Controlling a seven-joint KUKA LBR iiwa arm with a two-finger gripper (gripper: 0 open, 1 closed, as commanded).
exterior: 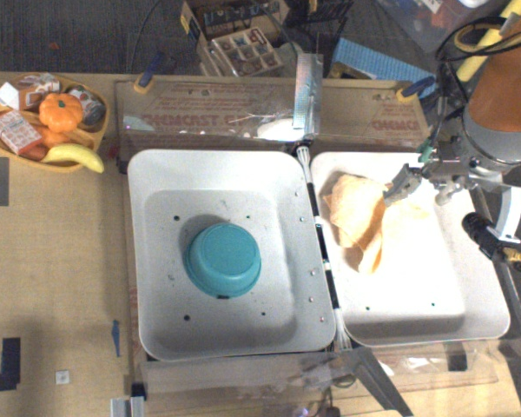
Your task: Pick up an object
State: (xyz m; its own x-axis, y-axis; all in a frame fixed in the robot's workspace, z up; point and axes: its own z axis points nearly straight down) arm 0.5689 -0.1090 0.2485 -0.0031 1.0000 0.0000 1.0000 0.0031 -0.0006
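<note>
Nearest the camera, along the lower edge, runs the front rim of the two white bins. Left bin [156, 181] holds a teal bowl [224, 259], upside down, sitting a little toward seven o'clock of the bin's middle. Right bin [469, 320] holds a pale orange cloth [356, 211], crumpled and draped, lying at about ten o'clock in that bin, close to the divider between the bins.

From three o'clock the grey arm with its orange band reaches in, and the gripper [398, 188] sits at the cloth's two o'clock edge. One dark finger lies against or just over the fabric, but I cannot tell how wide the claw stands, nor whether any cloth is pinched in it.

At the far side, at twelve o'clock, stands a cardboard wall [208, 120]; at ten o'clock of the bench rests a basket of toy food [43, 133] with an orange pumpkin and a banana.

Risk, as I judge it: soft cloth gives only a thin fold at its edge, so a grasp there may slip off on the lift, or catch one layer and drag the rest across the bin toward the divider.
</note>
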